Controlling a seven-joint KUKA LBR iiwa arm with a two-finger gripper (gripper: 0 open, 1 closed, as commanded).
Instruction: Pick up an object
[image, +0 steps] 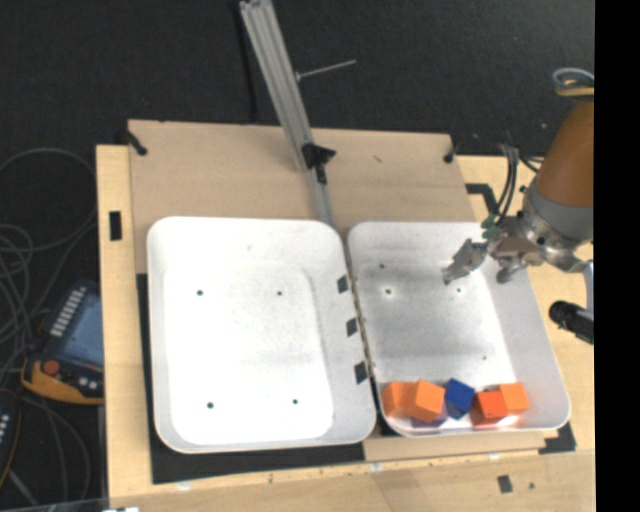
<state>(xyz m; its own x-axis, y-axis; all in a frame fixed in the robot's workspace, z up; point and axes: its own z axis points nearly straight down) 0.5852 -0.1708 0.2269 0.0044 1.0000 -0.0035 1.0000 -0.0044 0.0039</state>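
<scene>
Along the near wall of the right bin (520, 330) lies a row of blocks: an orange block (414, 399) at the left, a blue block (459, 396) in the middle, and an orange block (500, 401) at the right. A purple piece peeks out under the left orange block. My gripper (485, 262) hangs above the far right part of this bin, well away from the blocks. Its fingers (463, 262) are spread with nothing between them.
The left bin (170, 330) sits beside the right one, joined by dark clips along the shared edge. A slanted metal rail (290, 100) rises at the back. Cables and a handheld pendant (70, 345) lie off the bench at the left.
</scene>
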